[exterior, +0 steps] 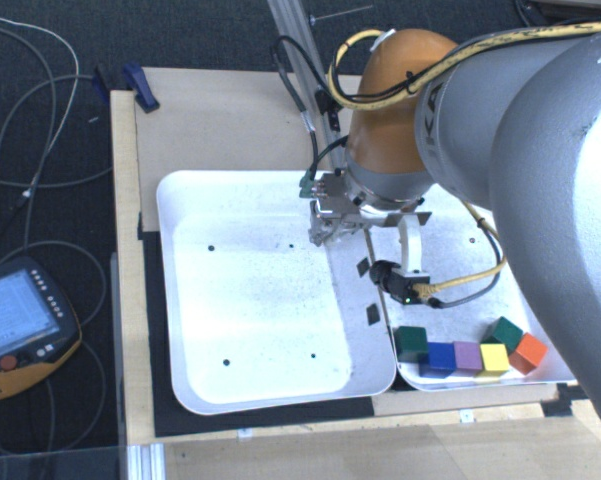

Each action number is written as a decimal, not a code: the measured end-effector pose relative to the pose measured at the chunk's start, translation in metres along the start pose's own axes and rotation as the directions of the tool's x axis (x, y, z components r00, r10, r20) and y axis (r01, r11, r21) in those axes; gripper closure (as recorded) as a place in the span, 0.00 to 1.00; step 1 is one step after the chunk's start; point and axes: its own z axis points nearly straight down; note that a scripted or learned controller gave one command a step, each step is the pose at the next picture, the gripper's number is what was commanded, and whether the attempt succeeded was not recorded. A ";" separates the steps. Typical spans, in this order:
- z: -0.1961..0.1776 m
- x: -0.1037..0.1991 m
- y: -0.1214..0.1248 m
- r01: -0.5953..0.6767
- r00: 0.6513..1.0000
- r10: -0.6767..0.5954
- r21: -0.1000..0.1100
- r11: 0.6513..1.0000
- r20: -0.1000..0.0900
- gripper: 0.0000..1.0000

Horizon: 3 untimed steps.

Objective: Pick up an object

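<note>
- Coloured blocks lay in a row along the near edge of the right bin (pixel 480 230): a dark green block (pixel 412 342), a blue block (pixel 442 357), a purple block (pixel 467 355), a yellow block (pixel 494 357), an orange block (pixel 529 351), and another green block (pixel 504 330) just behind the yellow and orange ones.
- Every block rested on the bin floor, so by my reading the pick had not been made; choosing a block, closing on it and lifting it were all left to do.
- The gripper (pixel 332 223) hung over the seam between the two bins, above the right edge of the left bin (pixel 250 288) and well apart from the blocks.
- Nothing was held between its parts as far as the view showed, but I could not tell how wide it stood, since its metal parts ran together in a dark tangle.
- The arm (pixel 520 148) covered most of the right bin, so its far and right parts were hidden, and more objects could have lain beneath.
- Small black pieces (pixel 372 313) near the seam were too small to identify.
- A cable (pixel 470 280) looped from the wrist over the right bin.
</note>
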 end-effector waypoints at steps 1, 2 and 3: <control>-0.012 -0.005 0.000 -0.006 1.000 0.006 0.000 1.000 0.002 1.00; -0.022 -0.004 0.000 -0.005 1.000 0.005 -0.001 1.000 0.002 1.00; -0.033 -0.004 0.001 -0.004 1.000 0.004 -0.001 1.000 0.002 1.00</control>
